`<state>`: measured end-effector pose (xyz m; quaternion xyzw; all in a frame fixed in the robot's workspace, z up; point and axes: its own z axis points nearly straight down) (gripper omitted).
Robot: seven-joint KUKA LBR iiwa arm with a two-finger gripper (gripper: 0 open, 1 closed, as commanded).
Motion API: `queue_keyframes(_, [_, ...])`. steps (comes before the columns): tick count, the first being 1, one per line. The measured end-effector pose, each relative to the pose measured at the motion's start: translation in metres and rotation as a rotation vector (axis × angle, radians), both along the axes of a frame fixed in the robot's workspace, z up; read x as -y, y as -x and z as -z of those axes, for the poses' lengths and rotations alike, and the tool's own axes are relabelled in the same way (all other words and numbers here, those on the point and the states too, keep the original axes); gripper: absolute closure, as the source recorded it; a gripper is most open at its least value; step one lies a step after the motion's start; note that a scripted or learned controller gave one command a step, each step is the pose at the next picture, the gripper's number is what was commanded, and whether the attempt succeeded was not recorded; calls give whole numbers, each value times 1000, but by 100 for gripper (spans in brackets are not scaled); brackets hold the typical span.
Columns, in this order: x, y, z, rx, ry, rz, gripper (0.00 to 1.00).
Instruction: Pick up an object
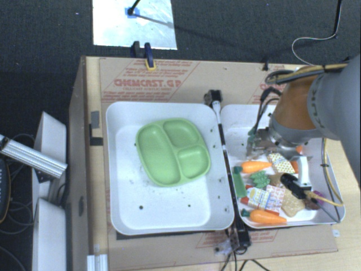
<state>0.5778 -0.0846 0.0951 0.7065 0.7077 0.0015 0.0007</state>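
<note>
Nearest me, at five o'clock, the right bin (333,222) holds a jumble: an orange carrot (268,217) by its front rim, a patterned packet (266,197), a second carrot (255,166) beyond. Just above that, the gripper (258,145) hangs low over the bin; I cannot tell how its claw stands. At nine o'clock the left bin (127,210) holds a green divided plate (172,151).

The bench (146,78) bears two white bins, the left bin (121,168) beside the right bin (237,117).
</note>
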Motion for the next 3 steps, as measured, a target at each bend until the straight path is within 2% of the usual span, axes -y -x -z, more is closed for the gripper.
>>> queue_keyframes(1, [0, 0, 0, 0, 0, 0, 0])
queue_keyframes(2, [1, -59, 10, 0, 1, -2, 0])
queue_keyframes(3, [4, -49, 11, -2, 2, 0, 0])
